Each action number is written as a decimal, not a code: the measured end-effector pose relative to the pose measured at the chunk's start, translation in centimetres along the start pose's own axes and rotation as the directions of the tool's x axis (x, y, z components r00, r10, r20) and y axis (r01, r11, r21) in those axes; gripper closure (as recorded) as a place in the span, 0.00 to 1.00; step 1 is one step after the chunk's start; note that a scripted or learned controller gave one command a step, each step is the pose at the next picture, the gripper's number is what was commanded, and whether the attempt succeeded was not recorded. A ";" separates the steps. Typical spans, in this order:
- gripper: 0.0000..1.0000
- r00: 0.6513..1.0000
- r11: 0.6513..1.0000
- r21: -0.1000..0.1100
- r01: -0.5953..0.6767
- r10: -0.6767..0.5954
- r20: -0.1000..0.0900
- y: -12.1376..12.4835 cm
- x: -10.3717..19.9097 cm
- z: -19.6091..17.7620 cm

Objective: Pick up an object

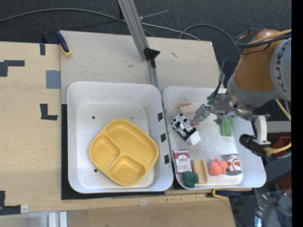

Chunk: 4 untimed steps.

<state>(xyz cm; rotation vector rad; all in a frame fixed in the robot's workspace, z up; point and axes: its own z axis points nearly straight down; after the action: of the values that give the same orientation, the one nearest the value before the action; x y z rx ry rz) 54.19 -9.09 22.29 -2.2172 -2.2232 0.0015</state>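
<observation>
My gripper (203, 112) hangs over the upper middle of the right bin (253, 176), below the grey and orange arm (255, 74). Just left of and below it lies a black-and-white spotted item (179, 123) with a white block (192, 137) beside it. A tan packet (187, 109) sits just left of the gripper's tip. A green item (226, 127) lies right of the gripper, partly under the wrist. Whether the gripper touches anything is unclear.
Along the right bin's front edge lie a red-and-white box (182, 161), a dark green item (190, 178), a tan block (201, 171), an orange-pink item (218, 167) and a small can (233, 163). The left bin (78, 103) holds a yellow divided plate (124, 151). A grey pole (135, 25) rises behind the bins.
</observation>
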 end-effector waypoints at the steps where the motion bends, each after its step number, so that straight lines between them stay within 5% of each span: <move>1: 0.00 1.000 1.000 0.000 -0.001 0.001 0.000 0.0 0.0 0.0; 3: 0.00 1.000 1.000 0.007 -0.001 0.001 0.000 0.1 -0.6 12.7; 4: 0.00 1.000 1.000 0.000 -0.001 0.001 0.001 0.1 -0.6 13.4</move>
<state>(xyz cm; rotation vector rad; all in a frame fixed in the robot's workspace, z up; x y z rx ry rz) 54.29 -9.65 8.90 -2.2193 -2.2226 0.0029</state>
